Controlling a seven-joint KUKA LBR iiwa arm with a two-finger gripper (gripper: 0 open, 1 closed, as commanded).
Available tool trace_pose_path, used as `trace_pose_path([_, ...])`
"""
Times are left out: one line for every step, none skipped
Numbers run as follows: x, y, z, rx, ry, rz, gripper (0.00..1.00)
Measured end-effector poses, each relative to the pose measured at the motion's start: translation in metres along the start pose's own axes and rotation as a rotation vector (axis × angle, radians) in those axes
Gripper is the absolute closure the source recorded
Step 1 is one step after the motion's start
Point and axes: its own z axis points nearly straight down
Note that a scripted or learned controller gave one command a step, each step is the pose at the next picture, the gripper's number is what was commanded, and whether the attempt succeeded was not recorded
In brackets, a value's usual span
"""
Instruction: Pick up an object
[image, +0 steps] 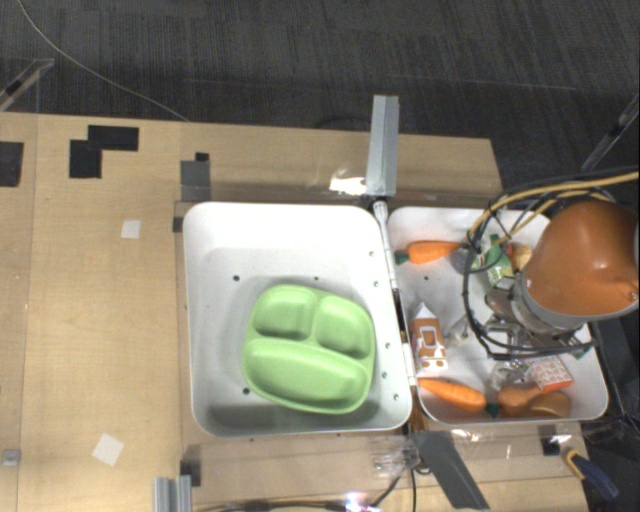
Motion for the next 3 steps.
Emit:
trace_pose_path([-0.057,-0.117,0.006,-0.008,0.006,-0.099,0.00])
trace_pose_path([-0.069,-0.045,0.004,-0.010,0.004,-0.090,0.00])
trace_pose_path([-0.065,-0.020,0.002,-0.005,0.003,-0.132,0.00])
